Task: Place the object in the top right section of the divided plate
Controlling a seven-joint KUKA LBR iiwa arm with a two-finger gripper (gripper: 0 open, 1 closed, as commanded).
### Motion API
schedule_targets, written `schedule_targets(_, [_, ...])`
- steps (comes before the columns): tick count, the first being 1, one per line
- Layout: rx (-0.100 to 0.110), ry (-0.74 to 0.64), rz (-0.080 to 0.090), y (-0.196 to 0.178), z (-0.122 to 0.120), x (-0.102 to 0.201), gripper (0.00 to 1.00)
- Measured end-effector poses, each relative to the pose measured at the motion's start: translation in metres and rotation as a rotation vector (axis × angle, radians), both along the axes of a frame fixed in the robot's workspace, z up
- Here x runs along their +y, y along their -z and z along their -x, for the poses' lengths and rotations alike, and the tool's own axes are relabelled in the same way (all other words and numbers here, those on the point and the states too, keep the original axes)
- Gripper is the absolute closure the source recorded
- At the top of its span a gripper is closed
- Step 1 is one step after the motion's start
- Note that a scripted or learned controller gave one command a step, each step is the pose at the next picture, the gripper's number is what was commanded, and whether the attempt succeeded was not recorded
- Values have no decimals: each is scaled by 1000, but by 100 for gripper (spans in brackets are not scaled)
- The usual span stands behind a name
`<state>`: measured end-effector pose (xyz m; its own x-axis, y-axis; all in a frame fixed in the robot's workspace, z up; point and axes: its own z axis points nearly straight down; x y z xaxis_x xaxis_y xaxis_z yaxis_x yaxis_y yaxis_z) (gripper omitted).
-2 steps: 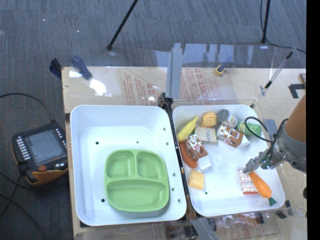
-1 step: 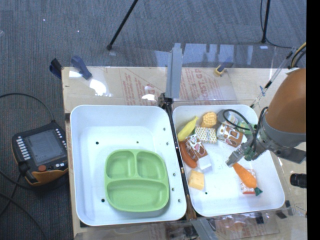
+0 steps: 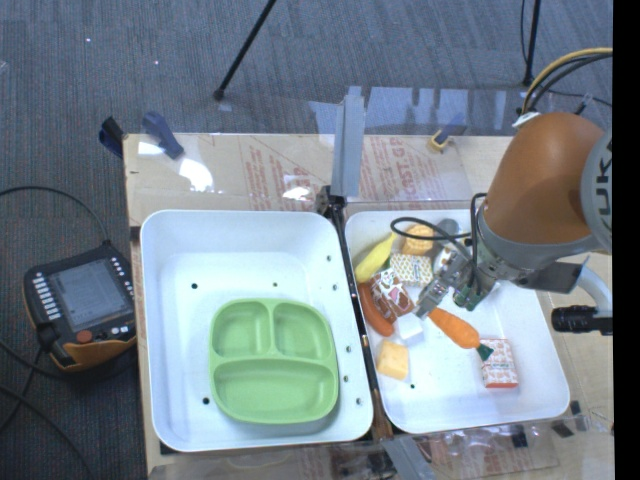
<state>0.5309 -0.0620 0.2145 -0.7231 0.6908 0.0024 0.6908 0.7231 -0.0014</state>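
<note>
Closest to me, the green divided plate (image 3: 272,363) sits in the left white bin (image 3: 170,268), towards its front right part, with two small sections along the far side and one long section along the near side. All three sections show bare green.

Across the divider, the right white bin (image 3: 540,388) holds the clutter. A yellow wedge like a piece of cheese (image 3: 394,360) lies near the front left, a small white cube (image 3: 410,333) just behind it. A red and white carton (image 3: 498,363) lies further right, apart from the rest. An orange carrot (image 3: 455,328) lies slantwise in the middle. Behind these are a banana (image 3: 373,258), a bun or burger (image 3: 419,238), a pale checkered piece (image 3: 411,268), a box printed with strawberries (image 3: 394,293) and a reddish sausage shape (image 3: 374,313) along the bin's left wall.

From the right, the grey arm with its orange band (image 3: 540,183) leans over this bin. Its jaws (image 3: 438,295) point down and to the left, tips just above the carrot's upper end and beside the strawberry box. Whether they are spread or pressed together I cannot tell from this angle, and I see nothing clearly between them.

On the floor to the left of the desk lies a handheld control pendant (image 3: 82,303).
</note>
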Motion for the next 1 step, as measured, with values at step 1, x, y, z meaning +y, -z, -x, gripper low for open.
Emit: schedule_targets(1, [1,-304,-1,29,-28,70,100])
